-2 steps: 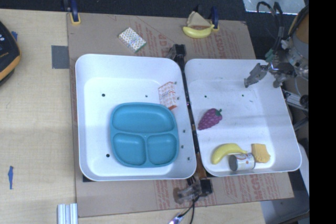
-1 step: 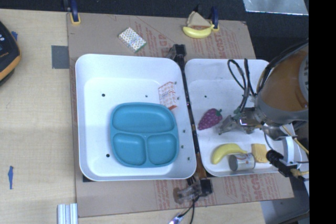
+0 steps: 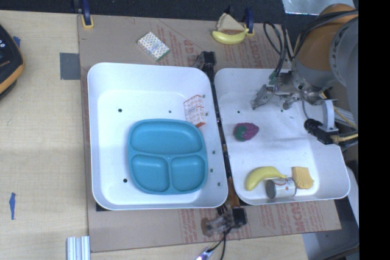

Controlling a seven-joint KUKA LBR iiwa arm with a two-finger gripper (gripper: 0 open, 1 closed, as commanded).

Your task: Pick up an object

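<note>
Below the open, empty tool in the right bin, well apart, lies a purple fruit.

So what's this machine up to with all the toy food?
A robot arm reaches in from the right, its pincer over the upper part of the right bin. Nothing shows between its fingers. Below it in that bin lie a purple toy fruit, a banana, a small can and a yellow block. The left bin holds a blue divided tray.
</note>
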